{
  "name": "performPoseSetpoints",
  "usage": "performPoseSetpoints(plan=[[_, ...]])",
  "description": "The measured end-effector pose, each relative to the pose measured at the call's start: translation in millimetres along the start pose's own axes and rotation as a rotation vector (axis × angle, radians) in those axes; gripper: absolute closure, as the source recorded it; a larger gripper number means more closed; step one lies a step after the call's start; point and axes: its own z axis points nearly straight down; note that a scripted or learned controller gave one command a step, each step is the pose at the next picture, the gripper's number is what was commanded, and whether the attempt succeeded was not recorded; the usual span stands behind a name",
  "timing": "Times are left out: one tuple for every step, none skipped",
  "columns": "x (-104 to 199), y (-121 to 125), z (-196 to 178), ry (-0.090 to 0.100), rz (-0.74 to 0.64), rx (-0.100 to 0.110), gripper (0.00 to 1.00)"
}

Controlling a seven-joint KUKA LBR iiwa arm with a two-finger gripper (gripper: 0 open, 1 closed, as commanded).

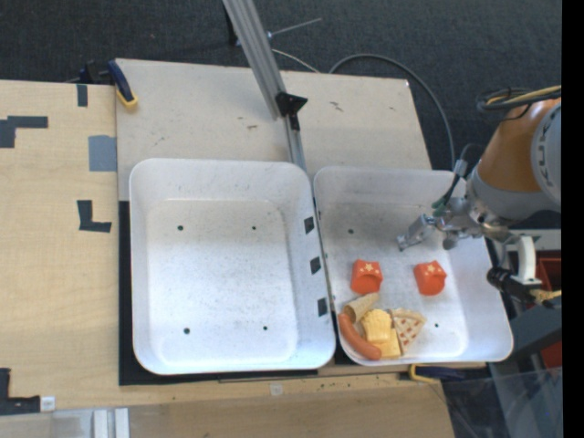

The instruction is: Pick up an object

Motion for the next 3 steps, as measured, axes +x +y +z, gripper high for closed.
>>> performPoseSetpoints(plan=[[0.7, 0.0, 35.7, -0.002, 0.000, -0.004, 0.00], [1.2, 0.5, 24.0, -0.002, -0.001, -0.005, 1.00], [-8.6, 3.1, -32.7, -0.003, 0.001, -0.011, 1.00]])
